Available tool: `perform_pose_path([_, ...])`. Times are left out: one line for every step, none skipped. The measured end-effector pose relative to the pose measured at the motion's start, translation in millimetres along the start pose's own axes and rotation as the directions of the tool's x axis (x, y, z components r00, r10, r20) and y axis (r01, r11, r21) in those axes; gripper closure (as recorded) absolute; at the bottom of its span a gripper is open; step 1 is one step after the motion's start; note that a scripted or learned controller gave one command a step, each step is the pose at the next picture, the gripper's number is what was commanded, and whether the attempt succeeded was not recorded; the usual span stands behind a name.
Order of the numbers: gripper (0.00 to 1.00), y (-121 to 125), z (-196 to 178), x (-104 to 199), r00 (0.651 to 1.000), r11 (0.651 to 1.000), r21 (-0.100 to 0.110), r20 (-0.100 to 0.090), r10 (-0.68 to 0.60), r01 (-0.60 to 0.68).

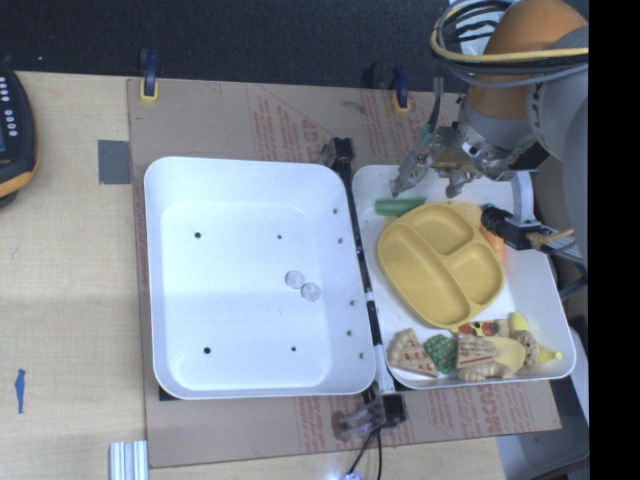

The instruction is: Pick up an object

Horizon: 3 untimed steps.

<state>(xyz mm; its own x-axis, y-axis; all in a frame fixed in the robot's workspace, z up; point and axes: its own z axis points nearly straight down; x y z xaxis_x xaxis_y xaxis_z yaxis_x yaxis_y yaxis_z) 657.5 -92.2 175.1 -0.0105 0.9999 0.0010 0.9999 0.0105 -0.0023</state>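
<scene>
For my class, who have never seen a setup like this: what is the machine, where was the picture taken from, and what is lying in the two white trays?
This is one picture from a camera fixed above a bench, looking down at a slant. The grey and orange machine on the right is a robot arm. Its end effector hangs over the far end of the right bin. Nothing shows between its fingers. That bin holds a yellow divided plate, a green piece beside it, and a heap of small toy foods at the near end. The left bin holds two small clear round things.
</scene>
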Motion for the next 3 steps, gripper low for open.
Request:
perform_pose_path([0.0, -1.6, -61.8, -67.8, 1.0, 1.0, -0.006, 0.005, 0.011, -0.011])
perform_pose_path([0.0, -92.7, -18.1, 40.3, 1.0, 1.0, 0.013, -0.005, -0.001, 0.001])
perform_pose_path([0.0, -91.9, 63.8, 1.9, 1.0, 1.0, -0.011, 0.002, 0.006, -0.006])
